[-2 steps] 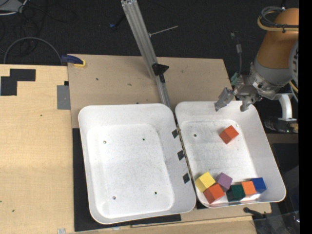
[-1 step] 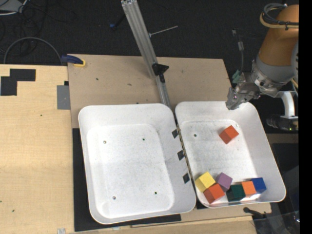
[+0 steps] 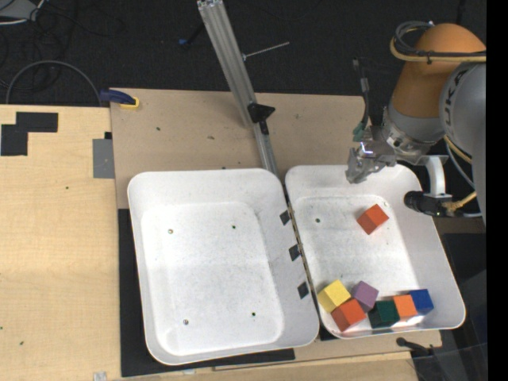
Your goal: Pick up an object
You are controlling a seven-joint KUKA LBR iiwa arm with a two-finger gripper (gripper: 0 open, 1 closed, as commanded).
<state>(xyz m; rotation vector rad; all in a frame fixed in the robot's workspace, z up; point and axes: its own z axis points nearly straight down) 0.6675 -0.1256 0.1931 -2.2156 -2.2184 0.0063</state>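
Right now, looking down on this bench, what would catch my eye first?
Probably the cluster of colored blocks bunched in the near corner of the right bin, with one orange block lying alone mid-bin. Above the bin's far edge hangs the arm's pincer.

I'm working in a robotics lab, by the look of it. My arm, grey with an orange band (image 3: 432,62), reaches over a pale plywood tabletop (image 3: 55,213) carrying two shallow white plastic bins (image 3: 206,185) side by side on a dark mat. A slanted aluminium extrusion rail (image 3: 230,62) rises behind them, the kind used for sensor mounts. Black cables (image 3: 32,78) loop loosely across the dark floor beyond, and black tape patches (image 3: 28,129) mark the wood. Small coloured test cubes (image 3: 373,304) sit in the right bin, like standard grasping props.
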